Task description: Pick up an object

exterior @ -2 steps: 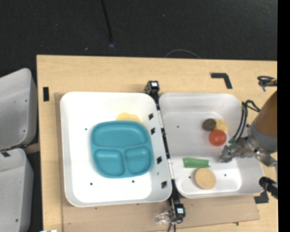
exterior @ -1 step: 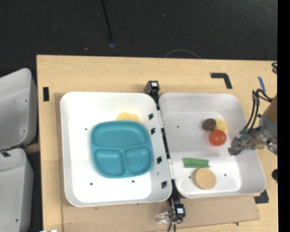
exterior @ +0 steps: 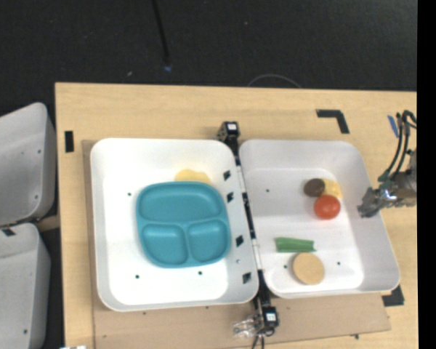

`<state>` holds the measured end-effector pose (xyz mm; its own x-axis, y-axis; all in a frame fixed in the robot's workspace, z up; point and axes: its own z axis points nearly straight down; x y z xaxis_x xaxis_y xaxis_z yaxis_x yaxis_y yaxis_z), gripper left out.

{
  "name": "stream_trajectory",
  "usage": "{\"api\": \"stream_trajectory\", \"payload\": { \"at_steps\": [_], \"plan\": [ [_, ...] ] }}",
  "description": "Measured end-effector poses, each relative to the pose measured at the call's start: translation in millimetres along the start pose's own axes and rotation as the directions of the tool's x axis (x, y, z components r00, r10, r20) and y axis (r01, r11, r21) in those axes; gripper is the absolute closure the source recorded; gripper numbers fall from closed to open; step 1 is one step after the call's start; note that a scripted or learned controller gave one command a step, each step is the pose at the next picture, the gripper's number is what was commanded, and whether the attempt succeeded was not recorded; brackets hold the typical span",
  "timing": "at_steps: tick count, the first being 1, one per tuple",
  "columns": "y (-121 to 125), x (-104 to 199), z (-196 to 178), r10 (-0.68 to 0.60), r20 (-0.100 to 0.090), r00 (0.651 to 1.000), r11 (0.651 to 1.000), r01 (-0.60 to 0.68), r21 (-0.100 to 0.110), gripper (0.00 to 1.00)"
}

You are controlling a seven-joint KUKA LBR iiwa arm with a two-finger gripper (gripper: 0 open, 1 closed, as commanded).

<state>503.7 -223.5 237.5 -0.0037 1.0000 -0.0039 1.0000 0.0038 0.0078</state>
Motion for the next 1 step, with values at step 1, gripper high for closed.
{"api": "stream_trajectory", "payload": {
  "at_steps": [1],
  "plan": [
    [2.0, -1.5, -54.2, -0.001, 0.000, 1.000, 1.000, 0.001, 0.000, 1.00]
  ]
}}
